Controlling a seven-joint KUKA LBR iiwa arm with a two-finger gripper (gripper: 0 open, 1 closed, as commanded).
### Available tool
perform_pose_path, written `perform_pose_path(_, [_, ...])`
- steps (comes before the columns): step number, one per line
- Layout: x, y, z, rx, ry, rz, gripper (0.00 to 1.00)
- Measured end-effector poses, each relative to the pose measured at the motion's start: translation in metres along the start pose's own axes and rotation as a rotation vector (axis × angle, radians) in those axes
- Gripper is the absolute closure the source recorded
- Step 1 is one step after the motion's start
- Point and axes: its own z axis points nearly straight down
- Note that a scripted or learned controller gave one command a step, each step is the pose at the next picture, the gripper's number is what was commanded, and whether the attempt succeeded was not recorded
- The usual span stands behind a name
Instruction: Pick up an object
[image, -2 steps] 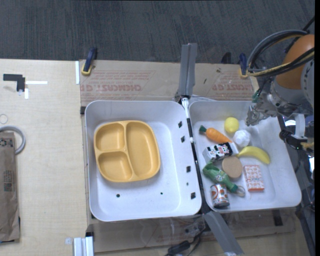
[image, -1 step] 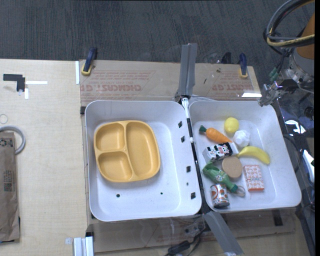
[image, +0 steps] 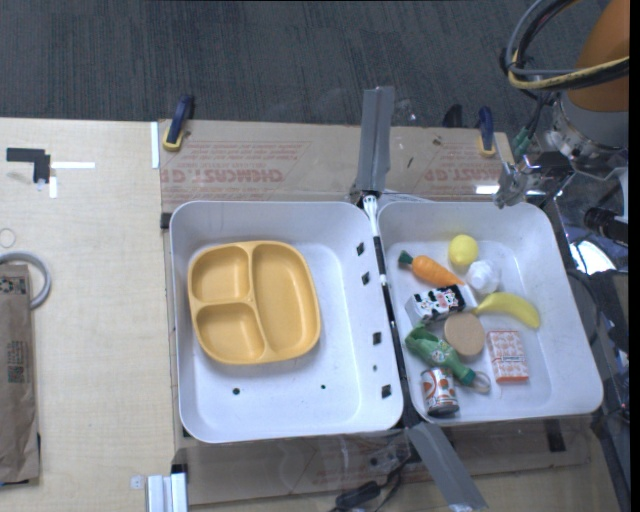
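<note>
Arm (image: 600, 60) enters at top right, orange band showing at upper edge, grey wrist below w/ yellow & black cables looped over it. Pincer (image: 515, 185) hangs at lower left of wrist, pointing down-left; nothing seen in it.

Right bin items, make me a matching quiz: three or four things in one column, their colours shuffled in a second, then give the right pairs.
Things:
1. toy carrot
2. banana
3. small can
4. divided tray

Colours:
A. red and silver
B. mustard yellow
C. orange with a green top
D. bright yellow

Pairs: 1-C, 2-D, 3-A, 4-B. The tray lies in the left bin; the rest lie in the right bin.
</note>
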Motion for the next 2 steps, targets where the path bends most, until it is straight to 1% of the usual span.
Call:
perform_pose_path(1, [-0.028,-0.004,0.149,0.002,0.000,0.210,1.00])
perform_pose_path(2, [-0.066,-0.012,0.003,0.002,-0.001,0.211,1.00])
